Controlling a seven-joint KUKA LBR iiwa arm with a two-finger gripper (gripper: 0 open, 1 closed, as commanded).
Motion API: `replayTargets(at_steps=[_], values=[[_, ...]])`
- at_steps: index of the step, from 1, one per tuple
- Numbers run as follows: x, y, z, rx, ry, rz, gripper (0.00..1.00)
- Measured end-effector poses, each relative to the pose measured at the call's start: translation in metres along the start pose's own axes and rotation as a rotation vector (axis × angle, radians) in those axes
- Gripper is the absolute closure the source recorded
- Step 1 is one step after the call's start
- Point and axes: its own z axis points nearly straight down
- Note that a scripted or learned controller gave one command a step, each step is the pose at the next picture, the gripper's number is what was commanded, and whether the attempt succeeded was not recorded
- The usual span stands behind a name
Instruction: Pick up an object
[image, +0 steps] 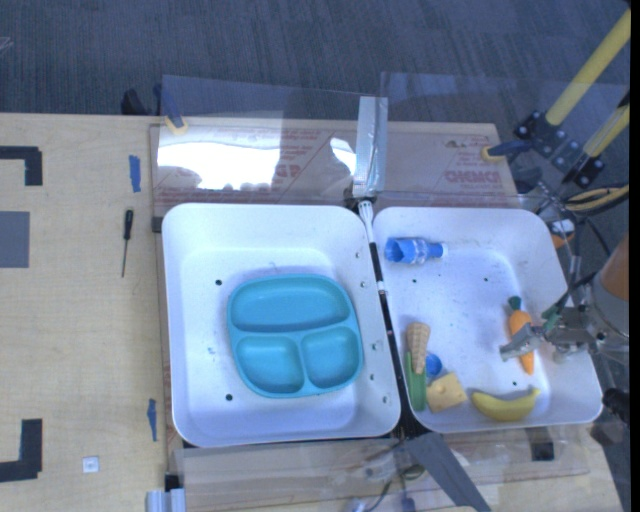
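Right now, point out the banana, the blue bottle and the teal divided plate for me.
banana (505, 403), camera view, middle of its curved body.
blue bottle (412, 250), camera view, middle of its body.
teal divided plate (290, 306), camera view, floor of its large top compartment.

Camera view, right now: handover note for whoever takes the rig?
Gripper: low in the right bin, at the carrot by the bin's right side. A grasp is not confirmed.
Right bin also holds: blue bottle near the top left, banana at the front, ice cream cone and yellow block at the front left.
Left bin: blue divided plate.
Done: nothing lifted yet.
Left: secure one object, probably the carrot, and raise it.
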Motion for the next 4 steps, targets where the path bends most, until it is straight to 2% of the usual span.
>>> replayTargets(at_steps=[1, 2, 3, 4], values=[[-0.001, 0.001, -0.010, -0.004, -0.005, 0.001, 1.00], [0.000, 0.001, -0.010, -0.002, -0.003, 0.000, 0.00], [0.009, 0.028, 0.024, -0.011, 0.004, 0.003, 0.00], [0.052, 0.067, -0.083, -0.019, -0.016, -0.068, 0.00]])
